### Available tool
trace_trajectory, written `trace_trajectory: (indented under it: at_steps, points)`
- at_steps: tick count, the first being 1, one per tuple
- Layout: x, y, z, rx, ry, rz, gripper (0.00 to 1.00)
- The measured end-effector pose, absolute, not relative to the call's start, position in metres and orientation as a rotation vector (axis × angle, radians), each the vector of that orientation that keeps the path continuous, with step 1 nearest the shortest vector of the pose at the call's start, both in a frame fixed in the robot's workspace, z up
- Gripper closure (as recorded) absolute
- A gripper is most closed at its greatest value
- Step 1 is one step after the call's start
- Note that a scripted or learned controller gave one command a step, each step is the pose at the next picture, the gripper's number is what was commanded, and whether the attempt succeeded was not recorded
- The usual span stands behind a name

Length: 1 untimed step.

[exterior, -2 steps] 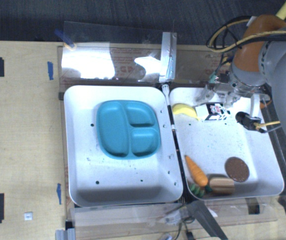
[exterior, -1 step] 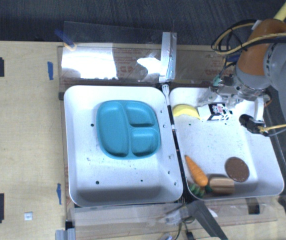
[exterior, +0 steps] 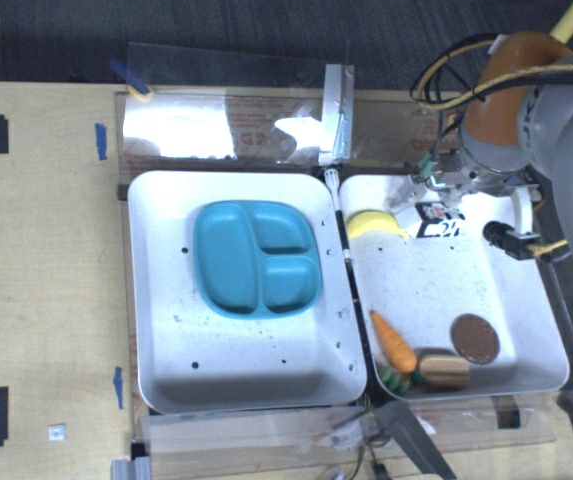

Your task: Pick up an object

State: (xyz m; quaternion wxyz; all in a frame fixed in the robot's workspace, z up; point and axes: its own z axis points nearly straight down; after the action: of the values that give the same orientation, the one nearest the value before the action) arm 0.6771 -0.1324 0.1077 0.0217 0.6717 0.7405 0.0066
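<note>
The gripper (exterior: 428,190) is hovering just right of the yellow object (exterior: 372,226) in the right bin (exterior: 526,298), apparently approaching; whether its jaws are open I cannot tell; next, it is needing to descend squarely over it.

The arm (exterior: 551,118) is cut off by the right edge, so its upper links are not seen. The tool (exterior: 428,190) is too small and cluttered with cables for its state to be judged. The yellow object (exterior: 374,226) is partly hidden behind the rim between the bins. The green item (exterior: 398,380) is largely covered by the carrot (exterior: 393,340). The desk (exterior: 36,268) is cut off at the left edge.
</note>
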Motion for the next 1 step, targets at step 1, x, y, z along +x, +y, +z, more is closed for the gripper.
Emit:
trace_trajectory:
  at_steps: [1]
  points:
    - [0.6797, -0.1289, 0.1228, 2.082, 2.297, 0.035, 1.00]
